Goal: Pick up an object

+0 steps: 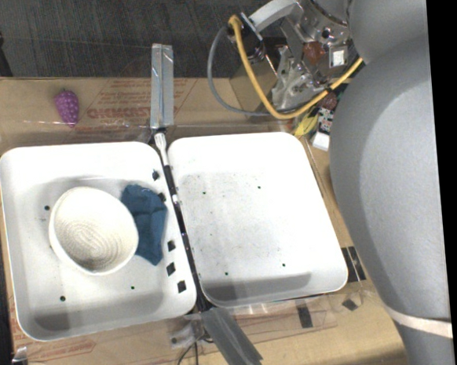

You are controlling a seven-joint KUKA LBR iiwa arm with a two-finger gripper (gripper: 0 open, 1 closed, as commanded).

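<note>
A round cream woven object [94, 229], like a cap or upturned bowl, lies in the left bin [34, 315]. A crumpled blue cloth [147, 220] rests against its right side, near the divider between the bins. My gripper [290, 82] hangs beyond the far edge of the right bin [247, 216], wrapped in yellow and grey cables and well away from both objects. Nothing can be seen in its grasp.
A small purple grape-like cluster [67, 106] sits on the cardboard behind the left bin. A grey metal bar [160, 85] stands at the back between the bins. The large grey arm body [389, 165] covers the right side.
</note>
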